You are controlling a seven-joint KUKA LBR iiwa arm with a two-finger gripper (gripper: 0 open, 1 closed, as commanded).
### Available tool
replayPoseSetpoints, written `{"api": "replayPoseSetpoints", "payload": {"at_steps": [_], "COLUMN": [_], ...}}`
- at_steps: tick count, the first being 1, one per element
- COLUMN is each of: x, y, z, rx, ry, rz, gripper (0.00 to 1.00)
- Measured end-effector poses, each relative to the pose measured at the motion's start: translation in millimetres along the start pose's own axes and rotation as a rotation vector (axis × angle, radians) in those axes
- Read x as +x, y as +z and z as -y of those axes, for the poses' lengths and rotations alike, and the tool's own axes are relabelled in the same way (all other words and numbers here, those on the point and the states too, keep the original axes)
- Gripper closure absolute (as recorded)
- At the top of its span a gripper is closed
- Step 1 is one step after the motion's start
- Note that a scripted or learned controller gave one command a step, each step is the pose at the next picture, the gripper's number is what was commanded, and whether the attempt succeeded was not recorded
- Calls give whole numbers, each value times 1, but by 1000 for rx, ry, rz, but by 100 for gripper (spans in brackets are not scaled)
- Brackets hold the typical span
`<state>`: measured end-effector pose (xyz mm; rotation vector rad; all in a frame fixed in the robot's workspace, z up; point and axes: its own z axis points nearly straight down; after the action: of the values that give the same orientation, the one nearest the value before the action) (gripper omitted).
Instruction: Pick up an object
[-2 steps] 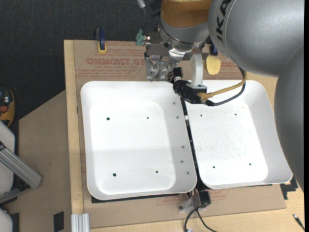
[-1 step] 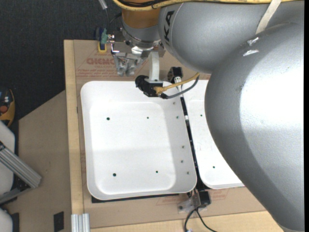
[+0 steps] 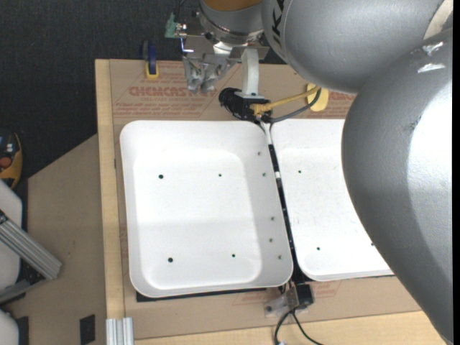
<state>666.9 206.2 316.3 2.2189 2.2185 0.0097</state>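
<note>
My gripper (image 3: 202, 82) hangs at the back of the bench, over the cardboard strip behind the left bin's far rim. I see nothing held at its tip. The left bin (image 3: 136, 192) is a shallow white tray whose floor shows just a few small dark dots. The right bin (image 3: 323, 214) lies beside it, and the grey arm covers most of its right side. No loose object shows on the visible floor of either bin.
A blue and yellow clamp (image 3: 151, 60) sits on the cardboard's back edge, left of the gripper. A small black box with a cable (image 3: 302, 295) lies at the front between the bins. An aluminium rail (image 3: 32, 254) stands off the bench at the left.
</note>
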Motion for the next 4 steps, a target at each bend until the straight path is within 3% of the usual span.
{"api": "replayPoseSetpoints", "payload": {"at_steps": [1, 2, 3, 4], "x": [19, -7, 19, -3], "y": [50, -9, 56, -8], "z": [2, -1, 2, 0], "rx": [14, -2, 15, 0], "ry": [-2, 2, -3, 1], "rz": [3, 0, 3, 0], "gripper": [100, 100, 100, 100]}}
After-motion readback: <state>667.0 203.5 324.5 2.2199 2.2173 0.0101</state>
